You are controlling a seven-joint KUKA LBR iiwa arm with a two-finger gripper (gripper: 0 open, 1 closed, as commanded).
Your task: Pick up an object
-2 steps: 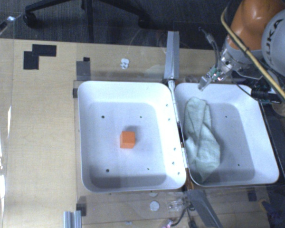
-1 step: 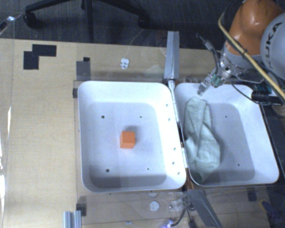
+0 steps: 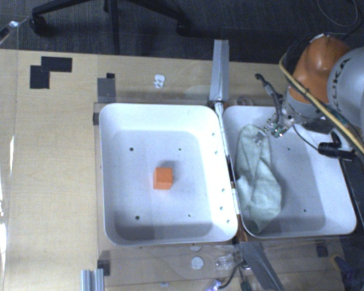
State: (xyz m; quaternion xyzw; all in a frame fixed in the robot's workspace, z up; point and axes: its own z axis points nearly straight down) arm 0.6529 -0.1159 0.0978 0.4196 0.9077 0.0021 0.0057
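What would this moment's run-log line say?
arm: over right bin | gripper: at cloth top edge | orange cube: left bin, untouched

We see an orange cube (image 3: 163,178) in a white bin (image 3: 118,162); at three o'clock, a pale grey-green cloth (image 3: 258,177).
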